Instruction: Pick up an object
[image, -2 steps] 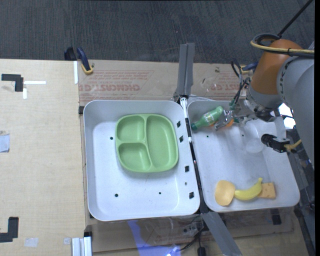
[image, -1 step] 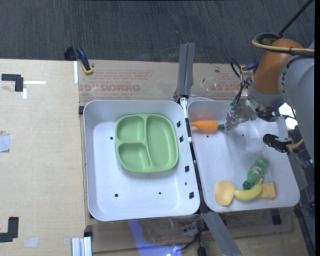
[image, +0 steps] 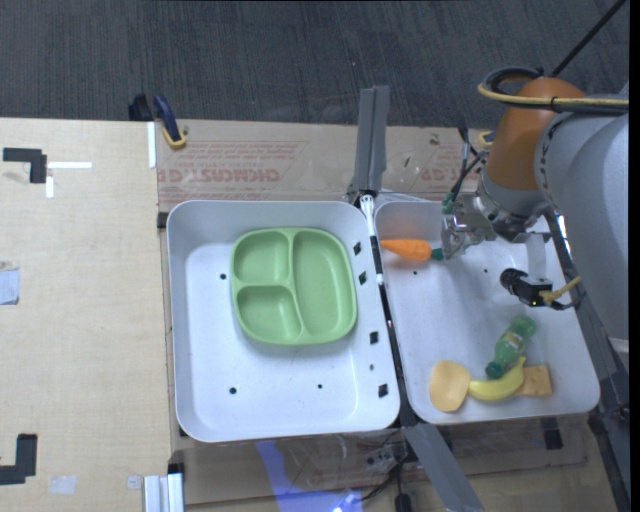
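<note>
An orange carrot (image: 405, 249) with a green tip lies at the back left of the right bin (image: 450, 320). My gripper (image: 455, 238) is low over the bin just to the right of the carrot's green end, close to it; I cannot see whether it touches. A green bottle (image: 512, 343) lies toward the front right. In front of it, a yellow banana (image: 497, 387), a round yellow chip (image: 449, 386) and a tan cracker (image: 537, 380) rest together.
The left bin (image: 200, 330) holds a green divided plate (image: 294, 286). A grey divider (image: 385, 300) separates the two bins. The arm's wrist and cables (image: 525, 150) hang over the right bin's back right corner.
</note>
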